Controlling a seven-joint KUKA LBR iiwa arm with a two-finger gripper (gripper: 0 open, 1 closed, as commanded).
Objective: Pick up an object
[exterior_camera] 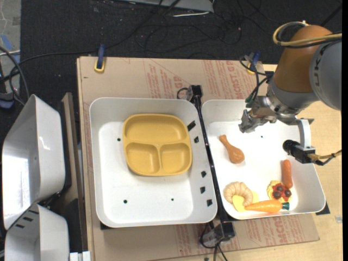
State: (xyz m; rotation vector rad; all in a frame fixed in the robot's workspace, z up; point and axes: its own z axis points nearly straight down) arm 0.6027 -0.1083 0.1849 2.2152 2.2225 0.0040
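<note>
The gripper [251,125] is small and dark from this angle, so its state cannot be told. The arm [304,64] reaches in from the right, wrist tilted down over the right bin [261,162], near its upper-left corner. That bin holds a drumstick [232,149], a sausage [286,173], a croissant [238,190] and a carrot [264,205]. The left bin [106,162] holds 1 yellow divided plate [157,144]

yellow tray [157,144], white bins [109,200], orange carrot [263,205]

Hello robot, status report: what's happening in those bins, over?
End effector above right bin, nothing held. Nearest: drumstick. Sausage, carrot lie further off. Path clear.
</note>
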